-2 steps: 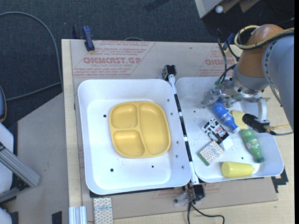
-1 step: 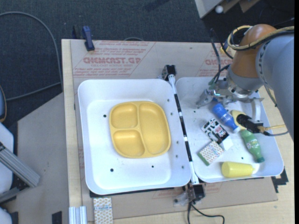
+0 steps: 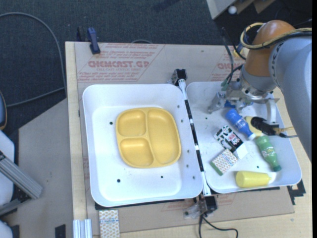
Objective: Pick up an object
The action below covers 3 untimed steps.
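Cardboard-topped bench [image 3: 148,58] carrying two white bins; left bin [image 3: 99,133] holding a yellow divided plate [image 3: 147,137]. Gripper [image 3: 233,97] low in right bin [image 3: 292,170], upper right of frame; opening and hold undeterminable. Blue bottle [image 3: 238,123] just below it, long axis running down-right. Green bottle [image 3: 267,152], patterned packets [image 3: 228,138] and yellow object [image 3: 253,178] crowding lower right.
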Each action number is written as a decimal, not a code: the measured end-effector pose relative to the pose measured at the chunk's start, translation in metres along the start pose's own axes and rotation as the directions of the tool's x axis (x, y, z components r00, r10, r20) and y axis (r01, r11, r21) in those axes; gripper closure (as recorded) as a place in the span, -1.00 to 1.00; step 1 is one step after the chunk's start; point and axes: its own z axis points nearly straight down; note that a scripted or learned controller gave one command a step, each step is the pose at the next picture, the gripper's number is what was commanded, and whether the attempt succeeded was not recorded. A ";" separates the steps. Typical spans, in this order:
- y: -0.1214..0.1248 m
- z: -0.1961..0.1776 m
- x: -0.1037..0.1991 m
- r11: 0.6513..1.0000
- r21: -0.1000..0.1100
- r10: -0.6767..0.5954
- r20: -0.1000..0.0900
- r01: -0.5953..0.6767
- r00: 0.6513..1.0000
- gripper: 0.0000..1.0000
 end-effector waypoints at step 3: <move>-0.019 -0.005 0.013 0.999 -0.038 -0.006 0.006 0.006 1.000 -1.00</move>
